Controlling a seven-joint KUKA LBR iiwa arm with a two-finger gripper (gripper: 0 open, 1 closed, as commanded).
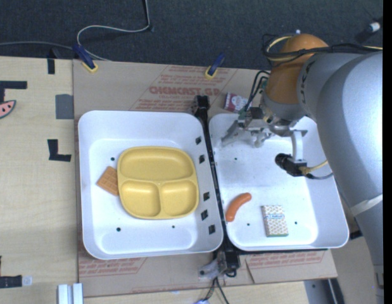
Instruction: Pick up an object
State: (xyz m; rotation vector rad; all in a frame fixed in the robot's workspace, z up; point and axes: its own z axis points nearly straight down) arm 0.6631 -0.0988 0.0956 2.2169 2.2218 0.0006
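In the right bin [322, 230], an orange sausage-shaped piece [238, 206] lies near the front left. A small patterned box [275, 220] lies flat just to its right. My gripper [242, 138] hangs over the back left corner of this bin, well behind both objects. Its two grey fingers [228, 135] are spread, and nothing sits between them. The left bin [94, 233] holds a yellow divided plate [159, 181]. A tan cracker-like square [108, 181] is partly tucked under the plate's left edge.
The grey arm [351, 119] with its orange band [296, 68] covers the right bin's back right. A black cable fitting [290, 164] hangs below the wrist. A small red-and-white packet [233, 101] lies on the cardboard behind the bins. Black clips [207, 170] run along the divider.
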